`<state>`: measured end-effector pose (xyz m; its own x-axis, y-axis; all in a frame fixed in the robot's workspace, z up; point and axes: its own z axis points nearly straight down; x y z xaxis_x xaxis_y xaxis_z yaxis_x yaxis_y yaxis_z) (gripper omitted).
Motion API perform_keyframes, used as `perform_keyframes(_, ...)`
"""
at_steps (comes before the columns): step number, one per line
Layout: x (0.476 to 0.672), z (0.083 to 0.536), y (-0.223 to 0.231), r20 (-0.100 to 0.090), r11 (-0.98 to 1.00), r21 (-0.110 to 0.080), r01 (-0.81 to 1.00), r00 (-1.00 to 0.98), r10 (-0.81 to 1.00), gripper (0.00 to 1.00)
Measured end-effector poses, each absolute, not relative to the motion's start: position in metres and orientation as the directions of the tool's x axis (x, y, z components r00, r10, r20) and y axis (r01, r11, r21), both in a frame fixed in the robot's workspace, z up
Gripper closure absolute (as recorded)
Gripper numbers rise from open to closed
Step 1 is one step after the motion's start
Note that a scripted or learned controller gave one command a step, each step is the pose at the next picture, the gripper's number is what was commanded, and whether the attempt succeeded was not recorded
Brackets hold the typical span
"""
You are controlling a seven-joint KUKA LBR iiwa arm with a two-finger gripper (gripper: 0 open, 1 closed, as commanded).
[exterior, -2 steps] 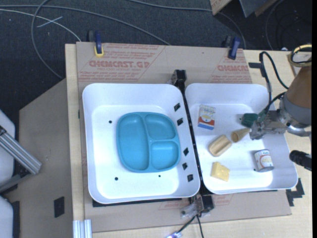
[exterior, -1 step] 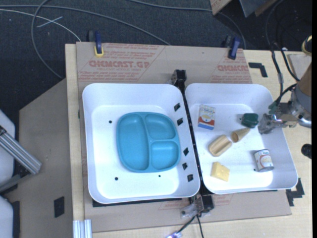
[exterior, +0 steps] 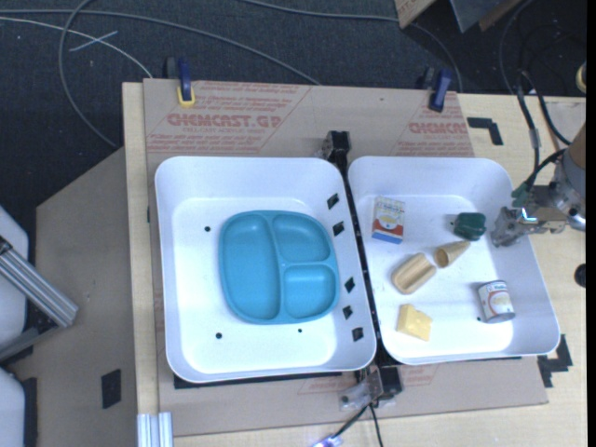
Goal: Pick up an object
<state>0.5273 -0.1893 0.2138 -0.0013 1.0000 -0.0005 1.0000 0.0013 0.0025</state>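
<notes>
The right bin (exterior: 484,180) holds several small items. A white and orange carton (exterior: 388,220) stands near its left wall. A dark green piece (exterior: 468,223) lies toward the right wall, with a tan cone-shaped piece (exterior: 453,252) just below it and a tan roll (exterior: 413,272) beside that. A small can (exterior: 496,301) lies on its side at the lower right. A yellow wedge (exterior: 415,322) rests near the front. My gripper (exterior: 510,227) hangs over the bin's right rim, just right of the green piece, with nothing visibly in it.
The left bin (exterior: 186,203) holds a blue divided plate (exterior: 279,265). A black divider with clips (exterior: 349,250) runs between the bins. Clamps (exterior: 185,79) hold the board at the back. Cables trail across the dark floor behind.
</notes>
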Motion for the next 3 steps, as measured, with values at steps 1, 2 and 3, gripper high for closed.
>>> perform_keyframes(1,0.527,0.222,-0.134,0.003,0.007,-0.001,1.0,-0.007,1.0,1.0)
perform_keyframes(2,0.528,0.215,-0.086,0.003,0.005,-0.002,1.0,-0.005,1.0,1.0)
perform_keyframes(3,0.536,0.227,-0.039,0.001,0.005,0.002,1.0,-0.005,1.0,1.0)
